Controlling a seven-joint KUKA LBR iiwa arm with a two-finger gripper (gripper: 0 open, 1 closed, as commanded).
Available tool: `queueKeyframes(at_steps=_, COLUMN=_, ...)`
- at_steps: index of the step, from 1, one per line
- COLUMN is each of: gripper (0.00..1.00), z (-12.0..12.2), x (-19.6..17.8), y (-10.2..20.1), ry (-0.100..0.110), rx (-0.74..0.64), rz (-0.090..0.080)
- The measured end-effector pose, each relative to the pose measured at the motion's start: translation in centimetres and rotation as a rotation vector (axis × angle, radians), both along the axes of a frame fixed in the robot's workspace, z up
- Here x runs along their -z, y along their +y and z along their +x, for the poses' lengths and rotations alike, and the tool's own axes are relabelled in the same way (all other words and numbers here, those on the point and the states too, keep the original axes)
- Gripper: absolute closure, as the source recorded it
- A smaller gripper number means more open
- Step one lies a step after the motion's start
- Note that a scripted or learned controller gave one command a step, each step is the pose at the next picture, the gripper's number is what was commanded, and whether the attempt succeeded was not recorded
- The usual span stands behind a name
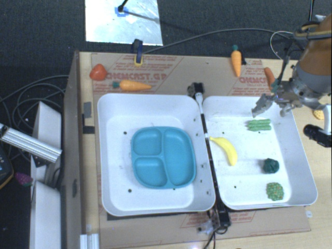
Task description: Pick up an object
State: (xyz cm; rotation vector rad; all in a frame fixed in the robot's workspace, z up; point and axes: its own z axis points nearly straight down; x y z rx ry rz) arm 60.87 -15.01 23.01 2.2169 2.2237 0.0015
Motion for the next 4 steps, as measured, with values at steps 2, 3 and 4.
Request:
queueKeyframes(at_steps=2, gripper=0.00, z=5.3, x=-0.4, y=-5.4, ry=-0.006, rx=-0.001, rz=-0.003)
queueKeyframes(at_steps=3, gripper=0.00, z=6.0, x=7.3, y=-5.6, ry=0.002, rx=-0.001, rz=0.000)
queueKeyframes(at_steps=4, gripper=0.00, z=3.5, x=14.1, y=-2.5, ry=-0.007, rx=-0.002, rz=-0.003)
